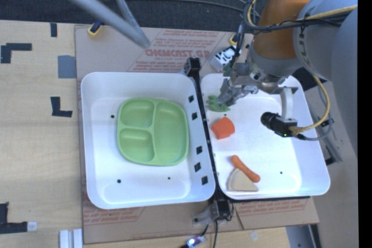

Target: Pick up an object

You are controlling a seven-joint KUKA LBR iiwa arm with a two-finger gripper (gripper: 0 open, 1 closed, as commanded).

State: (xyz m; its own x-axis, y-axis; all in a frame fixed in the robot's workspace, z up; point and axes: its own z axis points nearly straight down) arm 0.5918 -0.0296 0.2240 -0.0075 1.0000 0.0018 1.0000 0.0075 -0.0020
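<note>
In the right bin [302,177] lie a green leafy piece [217,104] at the back left, an orange-red chunk [222,128] in front of it, a carrot [245,168] and a beige wedge [240,183] near the front. My gripper [225,96] reaches down at the bin's back left, its fingertips right over the green piece and touching or nearly touching it. The fingers hide part of that piece. I cannot make out whether the piece sits between them.
The left bin [99,125] holds a light green divided plate [153,130]. A black divider [200,125] runs between the bins. The arm's grey body and orange band [285,14] hang over the right bin's back, with a black cable [285,125] looping across it.
</note>
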